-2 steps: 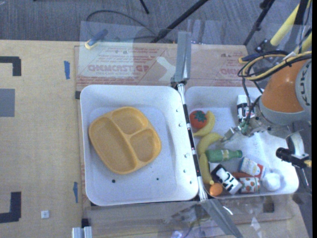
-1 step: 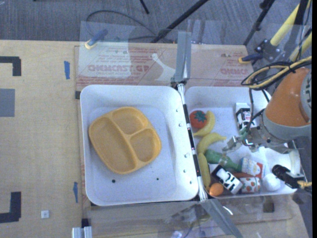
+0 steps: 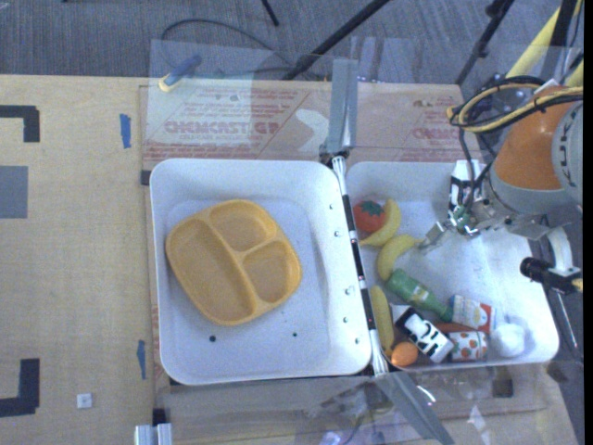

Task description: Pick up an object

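1. While the task doesn't name one item, you've got a whole pile to choose from in the right bin (image 3: 519,248): a red tomato-looking thing (image 3: 369,217) with a yellow banana (image 3: 393,221) curled around it near the divider, a second banana (image 3: 395,254) just below, and a green bottle (image 3: 417,292) lying tilted next to that.
2. Down along the front wall you'll see a black-and-white box (image 3: 425,334), a small orange ball (image 3: 404,353), a red-and-white carton (image 3: 470,313) and a white round object (image 3: 510,338).
3. Your gripper (image 3: 456,222) hangs over the bin's middle, beside the second banana. Nothing sits between the fingers, and I honestly can't tell if they're spread or pressed together.
4. Over in the left bin (image 3: 176,184) there's a yellow divided plate (image 3: 233,260).
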`<move>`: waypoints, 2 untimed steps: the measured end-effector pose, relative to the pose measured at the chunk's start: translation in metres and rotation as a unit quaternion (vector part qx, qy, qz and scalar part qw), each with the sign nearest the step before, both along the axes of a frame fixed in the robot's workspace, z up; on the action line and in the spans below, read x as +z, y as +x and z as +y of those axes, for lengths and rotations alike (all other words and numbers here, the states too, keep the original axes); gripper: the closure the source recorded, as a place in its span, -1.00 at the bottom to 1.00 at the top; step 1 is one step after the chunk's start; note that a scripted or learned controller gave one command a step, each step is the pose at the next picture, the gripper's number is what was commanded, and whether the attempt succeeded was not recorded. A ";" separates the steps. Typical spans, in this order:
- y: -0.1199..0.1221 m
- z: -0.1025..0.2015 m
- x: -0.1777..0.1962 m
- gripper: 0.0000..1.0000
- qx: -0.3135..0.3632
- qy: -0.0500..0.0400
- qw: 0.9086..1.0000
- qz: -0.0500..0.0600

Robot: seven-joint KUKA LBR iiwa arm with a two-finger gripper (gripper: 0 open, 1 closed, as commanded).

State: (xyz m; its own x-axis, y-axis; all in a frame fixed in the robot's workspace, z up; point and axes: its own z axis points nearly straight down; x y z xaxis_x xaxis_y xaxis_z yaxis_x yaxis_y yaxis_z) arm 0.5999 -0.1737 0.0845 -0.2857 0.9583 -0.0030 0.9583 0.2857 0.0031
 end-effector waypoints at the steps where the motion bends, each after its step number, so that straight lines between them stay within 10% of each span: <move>1: -0.066 0.040 0.001 -1.00 -0.059 0.001 0.998 0.000; 2: -0.111 -0.040 0.005 -1.00 -0.077 0.008 0.997 -0.005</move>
